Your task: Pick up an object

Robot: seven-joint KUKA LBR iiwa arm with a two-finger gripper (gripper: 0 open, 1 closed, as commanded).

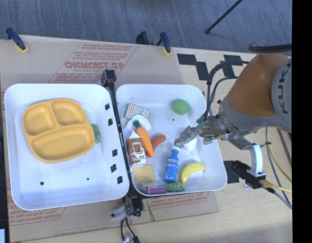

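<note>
The right bin holds several small objects. Among them are a green ball, an orange carrot, a red-brown sausage, a blue bottle and a yellow banana. My gripper reaches in from the right and hovers over the bin's right half, above the blue bottle and left of the bin's right wall. A small white object lies right under it. Nothing is visibly held.
A yellow divided tray lies in the left bin, with a green item at its right edge. An orange-white carton, a yellow block, a purple piece and a checkered packet crowd the right bin's left side.
</note>
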